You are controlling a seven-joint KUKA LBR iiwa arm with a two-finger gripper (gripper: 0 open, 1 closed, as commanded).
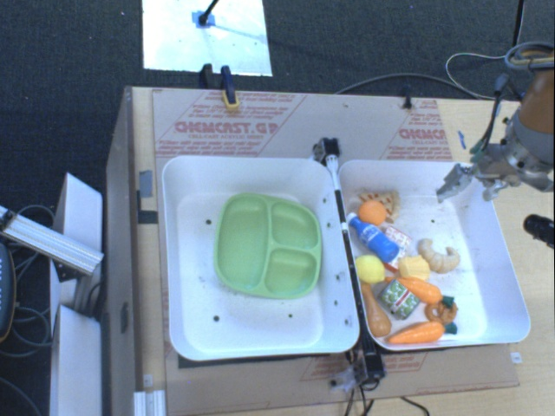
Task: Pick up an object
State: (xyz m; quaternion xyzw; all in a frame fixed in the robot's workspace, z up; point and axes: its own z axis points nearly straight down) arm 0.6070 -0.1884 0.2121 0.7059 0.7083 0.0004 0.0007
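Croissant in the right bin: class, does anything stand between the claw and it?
Nothing visible does. The claw hangs over the right bin's far right corner, and bare white floor lies between it and the croissant. The other toys crowd the croissant's left side, away from the claw.
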